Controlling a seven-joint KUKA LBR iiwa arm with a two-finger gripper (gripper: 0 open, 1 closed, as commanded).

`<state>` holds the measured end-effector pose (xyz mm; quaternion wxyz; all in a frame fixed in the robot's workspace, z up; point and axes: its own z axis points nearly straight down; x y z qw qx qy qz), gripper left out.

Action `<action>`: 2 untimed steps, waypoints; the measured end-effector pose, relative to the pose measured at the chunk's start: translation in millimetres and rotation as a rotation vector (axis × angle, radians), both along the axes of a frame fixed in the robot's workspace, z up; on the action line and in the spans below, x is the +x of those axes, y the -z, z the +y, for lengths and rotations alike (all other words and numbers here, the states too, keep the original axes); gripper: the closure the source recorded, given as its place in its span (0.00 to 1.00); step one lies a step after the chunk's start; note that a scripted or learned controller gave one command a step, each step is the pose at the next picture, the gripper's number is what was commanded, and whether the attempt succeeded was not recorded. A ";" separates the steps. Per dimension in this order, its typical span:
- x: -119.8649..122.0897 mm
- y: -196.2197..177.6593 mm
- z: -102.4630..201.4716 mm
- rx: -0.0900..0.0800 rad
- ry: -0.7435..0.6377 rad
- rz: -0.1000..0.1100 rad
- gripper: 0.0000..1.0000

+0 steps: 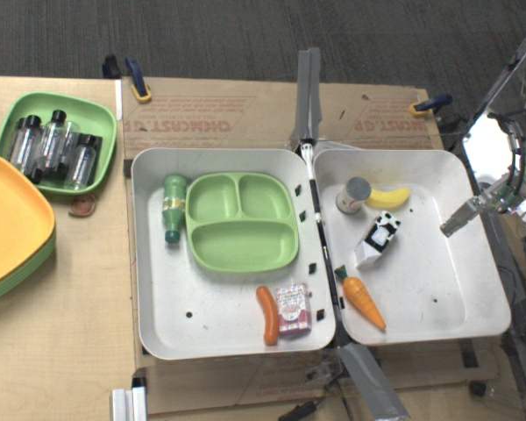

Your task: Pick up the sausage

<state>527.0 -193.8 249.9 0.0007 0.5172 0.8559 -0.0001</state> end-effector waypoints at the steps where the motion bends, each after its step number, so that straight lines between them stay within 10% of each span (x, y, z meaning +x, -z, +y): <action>1: 17.6 129.5 -11.3 0.001 0.359 0.003 0.00; 2: -15.2 36.4 -20.0 0.000 0.627 0.002 0.00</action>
